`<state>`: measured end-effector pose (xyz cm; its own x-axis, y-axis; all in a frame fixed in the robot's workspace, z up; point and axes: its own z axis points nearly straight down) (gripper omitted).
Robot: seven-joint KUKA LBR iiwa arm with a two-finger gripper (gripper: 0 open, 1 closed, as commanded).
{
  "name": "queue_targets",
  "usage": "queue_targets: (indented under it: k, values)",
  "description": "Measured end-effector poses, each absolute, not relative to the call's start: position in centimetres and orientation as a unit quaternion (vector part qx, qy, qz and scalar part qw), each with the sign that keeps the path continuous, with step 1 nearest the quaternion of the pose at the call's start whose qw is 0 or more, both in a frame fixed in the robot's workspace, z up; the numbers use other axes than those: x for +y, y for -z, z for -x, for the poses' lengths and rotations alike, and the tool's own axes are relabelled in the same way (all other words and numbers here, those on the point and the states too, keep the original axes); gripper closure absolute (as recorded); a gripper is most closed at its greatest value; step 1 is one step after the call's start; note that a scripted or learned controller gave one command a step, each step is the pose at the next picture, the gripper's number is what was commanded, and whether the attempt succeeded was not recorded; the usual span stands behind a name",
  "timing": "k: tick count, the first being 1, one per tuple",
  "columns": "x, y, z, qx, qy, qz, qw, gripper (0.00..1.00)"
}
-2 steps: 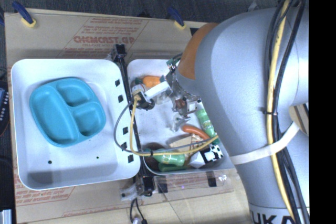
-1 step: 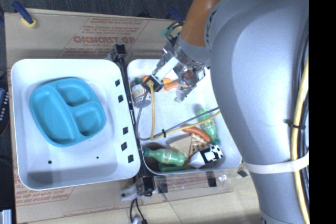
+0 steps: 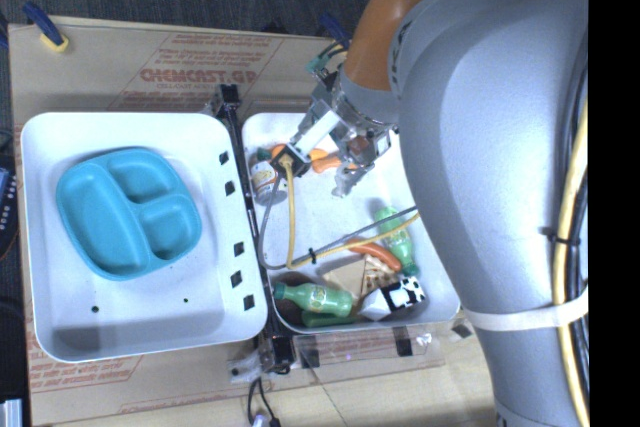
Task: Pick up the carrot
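Bins: two, shallow, white, smooth plastic with rounded corners; left bin [image 3: 40,165] and right bin [image 3: 320,215] stand side by side, touching along one edge.
Underlay: one brown cardboard sheet [image 3: 190,65] with red print, flat, beneath both bins.
Plate: one, blue [image 3: 125,210], matte, rounded-square, split into three compartments; it lies alone in the left bin.
Arm: one, grey [image 3: 500,165], smooth and bulky, with an orange band [image 3: 385,15] above the wrist; it covers the right bin's right side.
Gripper: one [image 3: 352,165], metal, low over the far half of the right bin. Cannot tell whether it is apart or together; its tip is blurred against the white floor.
Carrot: one [image 3: 323,158], small, orange, stubby, in the far part of the right bin, just left of the gripper. Cannot tell whether they touch.
Can: one [image 3: 263,178], small, round and pale, by the right bin's left wall, near the carrot.
Green bottles: two; one [image 3: 315,300] lies on its side at the near wall, the other [image 3: 393,230] is partly under the arm.
Checkered piece: one [image 3: 405,293], black and white, in the near right corner; shape unclear.
Brown and orange bits [image 3: 372,260]: between the bottles, overlapping, not identifiable.
Clamps: two, blue; one [image 3: 45,27] at the far left corner of the sheet, one [image 3: 333,25] half hidden by the arm.
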<state>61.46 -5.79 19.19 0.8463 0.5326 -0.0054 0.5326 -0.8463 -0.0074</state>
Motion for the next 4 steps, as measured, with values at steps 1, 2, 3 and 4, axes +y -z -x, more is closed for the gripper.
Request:
queue_targets:
  k: [1, 2, 3, 4]
  values:
    - [-9.2, -9.4, -61.3, -0.149, -0.0080, 0.989, 0.004, 0.00]
    - [-9.0, -10.6, -61.5, -0.153, -0.0083, 0.988, 0.007, 1.00]
    - [-9.0, -10.6, -61.5, -0.153, -0.0084, 0.988, 0.007, 0.00]
    - [-6.7, -26.0, -62.6, -0.126, 0.0026, 0.992, 0.001, 0.00]
